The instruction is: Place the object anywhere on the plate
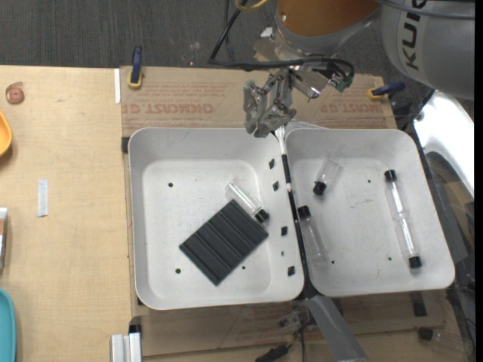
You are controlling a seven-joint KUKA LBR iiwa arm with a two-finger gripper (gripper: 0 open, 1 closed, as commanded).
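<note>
Two bins sat side by side mid-frame. In the left bin point(151, 202), a ribbed plate point(224, 241) lay lower centre, one tube point(247, 202) touching its upper edge. The right bin point(423, 202) held three tubes: one upper left point(326, 176), one at the left wall point(310, 232), one point(401, 219) along the right.

My tool point(264, 115) hangs above the far rims where the two bins meet, with open air beneath it. In the left bin point(151, 202) the dark ribbed plate point(224, 241) takes the middle and near right; a clear tube point(247, 202) lies at its far corner, touching it. The left half and far strip of that bin floor are free. In the right bin point(362, 270), one tube point(326, 176) lies near the far left, another point(311, 232) hugs the shared wall, and a long one point(401, 217) runs down the right side. The middle floor between them is open. Cables point(249, 21) trail behind my wrist.
</note>
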